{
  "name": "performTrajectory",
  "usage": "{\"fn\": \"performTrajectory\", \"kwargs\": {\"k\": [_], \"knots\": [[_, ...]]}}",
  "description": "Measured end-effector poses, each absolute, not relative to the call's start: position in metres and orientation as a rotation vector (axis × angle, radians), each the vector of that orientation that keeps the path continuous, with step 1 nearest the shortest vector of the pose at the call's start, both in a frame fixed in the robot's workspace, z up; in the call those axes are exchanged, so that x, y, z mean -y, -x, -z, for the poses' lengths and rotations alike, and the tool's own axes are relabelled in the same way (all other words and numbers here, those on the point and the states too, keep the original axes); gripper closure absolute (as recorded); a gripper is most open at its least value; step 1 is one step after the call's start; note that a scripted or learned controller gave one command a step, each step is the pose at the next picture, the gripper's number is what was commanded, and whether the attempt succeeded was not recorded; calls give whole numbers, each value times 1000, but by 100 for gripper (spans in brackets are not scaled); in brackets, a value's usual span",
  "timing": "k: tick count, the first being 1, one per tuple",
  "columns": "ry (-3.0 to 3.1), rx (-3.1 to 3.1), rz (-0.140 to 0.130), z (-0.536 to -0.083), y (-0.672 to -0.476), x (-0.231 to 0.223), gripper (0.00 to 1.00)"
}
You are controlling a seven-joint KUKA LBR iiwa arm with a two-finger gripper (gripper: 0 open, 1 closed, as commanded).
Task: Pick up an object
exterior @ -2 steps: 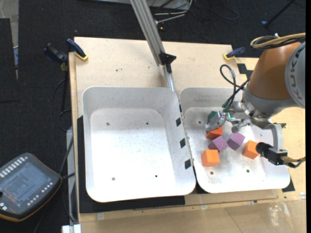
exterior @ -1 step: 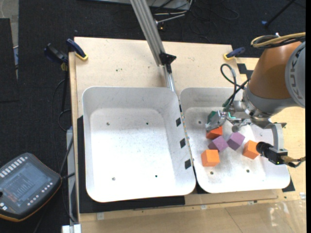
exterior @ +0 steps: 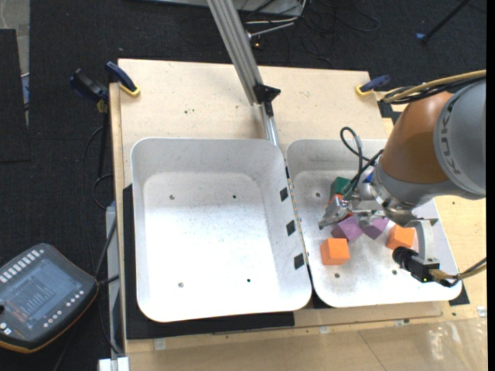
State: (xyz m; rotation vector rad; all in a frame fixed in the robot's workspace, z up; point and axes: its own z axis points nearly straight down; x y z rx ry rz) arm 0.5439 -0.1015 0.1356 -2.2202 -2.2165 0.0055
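Purple block (exterior: 349, 228) sits under the gripper (exterior: 338, 212), finger state I cannot tell; descend straight, avoiding the orange cube (exterior: 335, 250) at 6 o'clock.

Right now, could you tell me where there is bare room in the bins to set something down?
The left bin offers a wide bare floor from wall to wall. The right bin is crowded around the gripper: a green block, purple blocks and orange blocks cluster there. A free patch remains along its front rim, below the orange blocks.
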Motion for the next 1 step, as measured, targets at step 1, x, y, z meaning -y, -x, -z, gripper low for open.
{"fn": "performTrajectory", "kwargs": {"k": [1], "knots": [[2229,2226,2,-96,-546,103,0]]}}
